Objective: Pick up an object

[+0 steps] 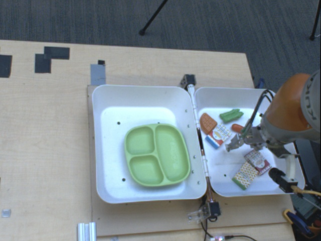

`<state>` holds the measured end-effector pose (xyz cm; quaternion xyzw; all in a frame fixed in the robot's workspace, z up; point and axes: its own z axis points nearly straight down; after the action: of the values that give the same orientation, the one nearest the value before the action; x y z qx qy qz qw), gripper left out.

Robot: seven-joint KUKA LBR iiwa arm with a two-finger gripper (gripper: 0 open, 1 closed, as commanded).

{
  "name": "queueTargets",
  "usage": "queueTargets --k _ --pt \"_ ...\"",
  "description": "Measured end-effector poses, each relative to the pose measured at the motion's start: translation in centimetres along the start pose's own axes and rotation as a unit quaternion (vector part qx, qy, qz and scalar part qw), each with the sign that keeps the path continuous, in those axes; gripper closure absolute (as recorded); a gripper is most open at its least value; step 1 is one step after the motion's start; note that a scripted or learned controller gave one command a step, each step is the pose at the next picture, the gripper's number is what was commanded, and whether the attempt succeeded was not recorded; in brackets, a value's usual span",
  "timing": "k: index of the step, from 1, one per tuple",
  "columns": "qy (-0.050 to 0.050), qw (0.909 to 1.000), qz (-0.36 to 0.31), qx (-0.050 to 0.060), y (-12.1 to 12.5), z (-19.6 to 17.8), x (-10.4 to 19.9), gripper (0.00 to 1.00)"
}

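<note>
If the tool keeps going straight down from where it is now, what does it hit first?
Probably bare floor of the right bin, beside the small white packet. The tool hangs over that gap, though depth is unclear from this slanted view.

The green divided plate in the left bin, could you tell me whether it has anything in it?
Empty. All three compartments of the green divided plate show bare green surface; the small items lie in the right bin instead.

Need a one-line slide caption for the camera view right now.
Arm's pincer low in the right bin among small packets; green divided plate in the left bin.
</note>
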<state>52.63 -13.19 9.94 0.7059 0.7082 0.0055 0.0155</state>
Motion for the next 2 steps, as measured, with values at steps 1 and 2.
queueTargets --k 1,2 --pt "0.002 1.0 0.0 0.001 -3.17 0.89 3.78 0.0" --pt "0.003 1.0 -0.001 0.002 -3.03 0.09 3.84 1.0"
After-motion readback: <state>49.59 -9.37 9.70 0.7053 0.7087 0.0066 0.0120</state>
